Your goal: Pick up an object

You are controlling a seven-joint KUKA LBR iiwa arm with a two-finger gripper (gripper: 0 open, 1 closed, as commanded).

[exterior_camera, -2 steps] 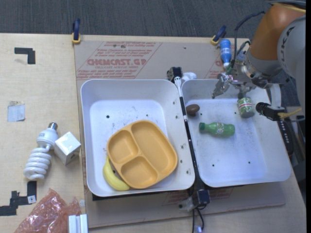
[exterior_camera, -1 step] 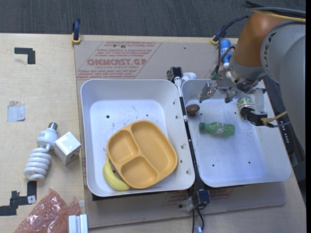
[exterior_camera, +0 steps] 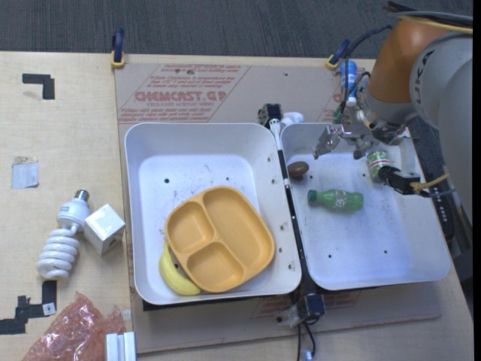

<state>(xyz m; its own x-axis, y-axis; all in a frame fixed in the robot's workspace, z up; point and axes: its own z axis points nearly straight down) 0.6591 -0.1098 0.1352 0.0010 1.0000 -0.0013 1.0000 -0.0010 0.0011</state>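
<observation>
Claw hangs over the far edge of the right bin, how wide it stands I cannot tell, nothing visibly held, so the approach looks underway: next, drop toward the green bottle lying mid-bin

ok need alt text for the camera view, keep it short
A grey and orange robot arm's gripper hovers over the right bin, which holds a green bottle and a small brown object. The left bin holds a yellow divided tray resting on a banana.
</observation>
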